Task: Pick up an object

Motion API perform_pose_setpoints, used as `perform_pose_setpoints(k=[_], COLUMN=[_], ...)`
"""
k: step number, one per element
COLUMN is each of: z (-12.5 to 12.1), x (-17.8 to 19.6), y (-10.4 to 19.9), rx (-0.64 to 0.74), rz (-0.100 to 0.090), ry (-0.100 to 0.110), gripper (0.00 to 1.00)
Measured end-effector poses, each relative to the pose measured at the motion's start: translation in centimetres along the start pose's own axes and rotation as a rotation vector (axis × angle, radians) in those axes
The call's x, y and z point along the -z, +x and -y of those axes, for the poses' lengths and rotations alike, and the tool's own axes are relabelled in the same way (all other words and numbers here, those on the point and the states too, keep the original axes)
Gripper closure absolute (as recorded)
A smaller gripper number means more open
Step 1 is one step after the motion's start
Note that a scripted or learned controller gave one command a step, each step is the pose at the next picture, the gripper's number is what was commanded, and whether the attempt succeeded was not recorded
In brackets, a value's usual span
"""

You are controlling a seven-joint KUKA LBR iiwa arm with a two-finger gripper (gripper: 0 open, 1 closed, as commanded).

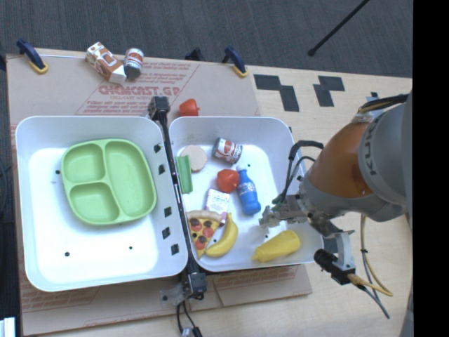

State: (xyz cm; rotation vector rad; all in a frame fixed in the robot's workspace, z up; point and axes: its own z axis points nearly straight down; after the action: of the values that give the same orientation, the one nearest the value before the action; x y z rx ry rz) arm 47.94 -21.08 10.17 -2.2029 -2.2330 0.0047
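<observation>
Yellow plastic, smooth and curved: a toy lemon-like piece point(278, 246) lies by the right bin's point(280, 128) near edge, toward its right corner, directly below the gripper point(284, 213). Whether the gripper is set to grasp cannot be told from this angle. The piece looks light, rigid and likely slippery; across its narrow middle seems the surest hold.

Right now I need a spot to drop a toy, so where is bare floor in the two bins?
Left bin: bare below the green tray. Right bin: bare strip right of the can. Crowded around the blue bottle, banana and pizza slice.
</observation>
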Motion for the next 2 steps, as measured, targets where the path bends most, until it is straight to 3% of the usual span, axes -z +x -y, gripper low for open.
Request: perform_pose_setpoints(k=[1, 2], z=[-9.33, -9.23], x=[14.31, 14.15], y=[1.98, 1.95], rx=[-0.007, -0.007], rz=[0.003, 0.002], ry=[-0.010, -0.006], gripper=[1.00, 0.00])
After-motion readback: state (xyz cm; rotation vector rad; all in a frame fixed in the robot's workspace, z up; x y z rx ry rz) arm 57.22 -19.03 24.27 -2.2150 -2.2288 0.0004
